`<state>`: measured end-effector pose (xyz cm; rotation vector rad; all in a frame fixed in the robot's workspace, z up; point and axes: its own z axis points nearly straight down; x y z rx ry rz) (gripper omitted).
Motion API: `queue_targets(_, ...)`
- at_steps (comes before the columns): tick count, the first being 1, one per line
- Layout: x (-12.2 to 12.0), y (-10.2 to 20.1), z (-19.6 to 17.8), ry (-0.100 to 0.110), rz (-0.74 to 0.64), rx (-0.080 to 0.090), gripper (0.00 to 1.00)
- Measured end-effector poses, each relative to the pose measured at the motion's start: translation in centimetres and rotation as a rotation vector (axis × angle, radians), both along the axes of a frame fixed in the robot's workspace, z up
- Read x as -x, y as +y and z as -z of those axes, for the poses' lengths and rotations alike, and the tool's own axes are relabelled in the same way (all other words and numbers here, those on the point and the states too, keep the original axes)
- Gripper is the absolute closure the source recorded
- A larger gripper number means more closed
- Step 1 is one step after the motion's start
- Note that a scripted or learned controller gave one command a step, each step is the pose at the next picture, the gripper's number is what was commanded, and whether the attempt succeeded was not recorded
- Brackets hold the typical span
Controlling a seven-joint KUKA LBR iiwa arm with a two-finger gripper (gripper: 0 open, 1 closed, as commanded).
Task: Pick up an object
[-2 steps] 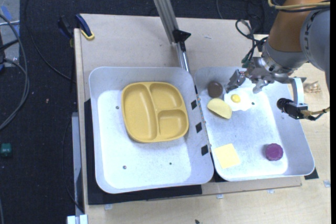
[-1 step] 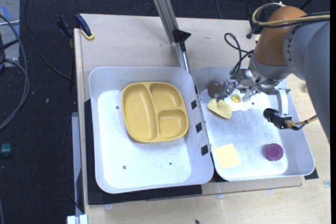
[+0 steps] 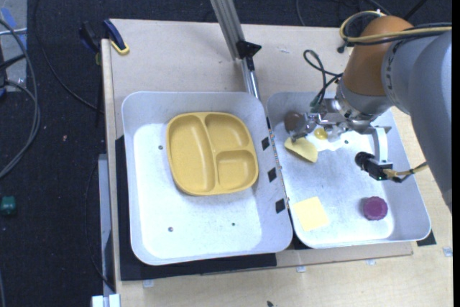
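Here, two shallow white bins sit side by side on the desk [image 3: 180,47]. Nearest the lower edge of the frame, the right bin [image 3: 410,226] holds one flat pale yellow square [image 3: 310,213] at its lower left and one small round purple object [image 3: 374,208] at its lower right, the two well apart. Further up in the same bin lies one yellow wedge-shaped piece [image 3: 302,149], pale and angular, tilted with a corner toward the bin's left wall. Just above it is one small brown rounded object [image 3: 293,122], near the bin's upper left corner.

The left bin [image 3: 144,226] carries one yellow plate [image 3: 212,153] with three compartments, lying flat in the bin's upper middle.

One tool [image 3: 321,129] hangs at the upper part of the right bin, just beside the yellow wedge and the brown object; whether it grips anything, or how wide it stands, cannot be told. Behind it the grey arm [image 3: 420,75] with its orange band [image 3: 374,54] fills the upper right of the frame.
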<state>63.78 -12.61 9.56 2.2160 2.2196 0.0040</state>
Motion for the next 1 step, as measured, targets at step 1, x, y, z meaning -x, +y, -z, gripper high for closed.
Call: queue_targets(1,-0.16,-0.12,-1.29,-0.007,0.001,0.003,1.0)
